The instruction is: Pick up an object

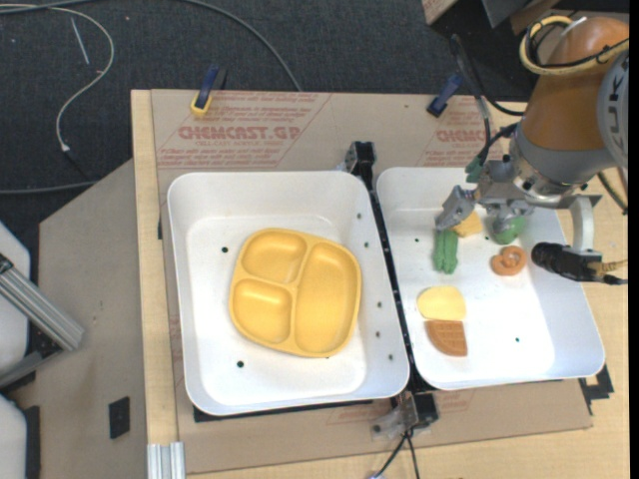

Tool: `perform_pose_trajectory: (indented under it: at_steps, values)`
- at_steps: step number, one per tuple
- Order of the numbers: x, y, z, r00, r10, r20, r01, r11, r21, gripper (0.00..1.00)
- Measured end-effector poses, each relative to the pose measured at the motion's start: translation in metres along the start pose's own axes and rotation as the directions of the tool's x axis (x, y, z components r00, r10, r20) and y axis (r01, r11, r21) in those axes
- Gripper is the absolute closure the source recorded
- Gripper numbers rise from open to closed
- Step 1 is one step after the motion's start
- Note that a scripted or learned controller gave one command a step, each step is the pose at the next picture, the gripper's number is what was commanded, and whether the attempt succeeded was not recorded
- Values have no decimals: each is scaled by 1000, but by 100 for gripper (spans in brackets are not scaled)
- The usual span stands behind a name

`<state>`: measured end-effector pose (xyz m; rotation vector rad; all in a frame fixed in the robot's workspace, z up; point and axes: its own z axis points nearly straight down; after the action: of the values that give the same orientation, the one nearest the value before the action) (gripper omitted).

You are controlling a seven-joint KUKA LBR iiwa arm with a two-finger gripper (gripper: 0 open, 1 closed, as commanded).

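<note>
Approach step: two-finger gripper (477, 211) over right shallow white bin (559, 357), above small yellow piece (466, 225). Finger state: cannot tell. Next: descend squarely, close on it.

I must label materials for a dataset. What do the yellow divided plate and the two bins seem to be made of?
The yellow divided plate looks like moulded plastic with a smooth, slightly glossy finish: even colour, rounded compartment edges, soft highlights. The left bin and right bin look like thin white plastic, matte to satin, with rounded corners. This is probable, not certain.
</note>
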<state>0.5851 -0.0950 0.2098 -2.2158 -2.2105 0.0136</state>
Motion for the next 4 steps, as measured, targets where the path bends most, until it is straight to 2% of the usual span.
perform_pose_trajectory:
  at_steps: [1,3,4]
  values:
    - [0,3,-7,1000,-3,1,3,1000,-13,0]
    - [-13,0,111,1000,-2,0,2,1000,-5,0]
    - [-12,0,126,1000,-2,0,2,1000,-10,0]
